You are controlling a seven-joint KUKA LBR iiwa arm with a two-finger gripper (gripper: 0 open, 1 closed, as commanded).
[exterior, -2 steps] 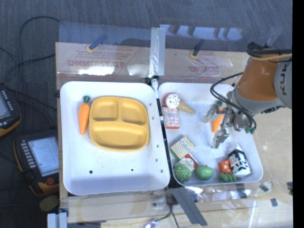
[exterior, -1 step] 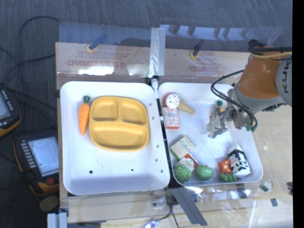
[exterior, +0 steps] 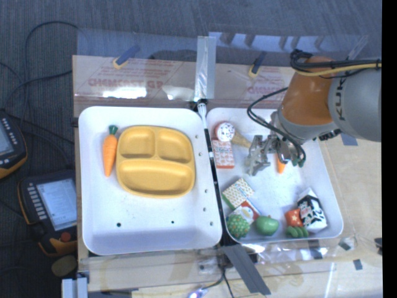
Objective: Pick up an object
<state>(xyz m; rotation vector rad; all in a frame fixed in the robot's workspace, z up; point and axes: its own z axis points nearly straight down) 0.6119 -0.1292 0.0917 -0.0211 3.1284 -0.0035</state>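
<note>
**Arm's hand low over the right bin**

The grey arm with the orange band reaches in from the right, its metal two-finger hand (exterior: 259, 160) down inside the right white bin (exterior: 329, 191). Whether it is clenched or released cannot be told. A small orange piece (exterior: 281, 164) lies just beside it. Near the divider stand a round white-and-red toy (exterior: 224, 131) and a red-and-white carton (exterior: 223, 154); a green round vegetable (exterior: 267, 225) and a black-and-white cow-patterned carton (exterior: 312, 213) sit at the front. The left white bin (exterior: 93, 185) holds a yellow compartment plate (exterior: 155, 160) and an orange plastic carrot (exterior: 110, 151).
</note>
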